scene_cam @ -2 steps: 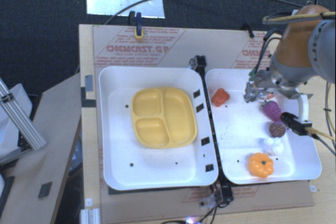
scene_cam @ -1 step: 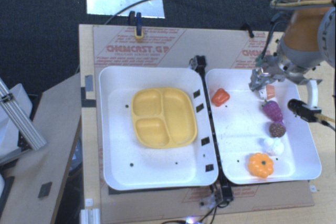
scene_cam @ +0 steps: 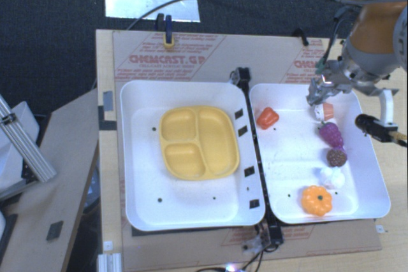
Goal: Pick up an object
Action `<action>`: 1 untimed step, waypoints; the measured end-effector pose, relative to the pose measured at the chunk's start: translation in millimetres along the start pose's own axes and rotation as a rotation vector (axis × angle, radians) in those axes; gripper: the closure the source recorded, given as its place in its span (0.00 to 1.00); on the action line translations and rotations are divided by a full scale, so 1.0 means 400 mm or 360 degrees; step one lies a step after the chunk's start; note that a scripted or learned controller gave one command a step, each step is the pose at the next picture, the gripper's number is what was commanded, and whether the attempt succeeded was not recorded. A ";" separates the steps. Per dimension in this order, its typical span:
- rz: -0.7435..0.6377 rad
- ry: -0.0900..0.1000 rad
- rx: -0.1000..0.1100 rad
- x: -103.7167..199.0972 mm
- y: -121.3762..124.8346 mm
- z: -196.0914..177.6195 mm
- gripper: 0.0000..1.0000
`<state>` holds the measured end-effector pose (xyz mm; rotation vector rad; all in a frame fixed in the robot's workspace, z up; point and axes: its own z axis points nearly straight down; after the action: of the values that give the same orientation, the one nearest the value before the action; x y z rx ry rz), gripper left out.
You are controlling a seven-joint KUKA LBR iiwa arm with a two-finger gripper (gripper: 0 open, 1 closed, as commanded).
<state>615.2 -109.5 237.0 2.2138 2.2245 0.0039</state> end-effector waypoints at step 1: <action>-0.0007 0.0003 0.0002 0.123 0.008 -0.017 1.00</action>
<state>618.0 -60.3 243.8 2.2106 2.2309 0.0043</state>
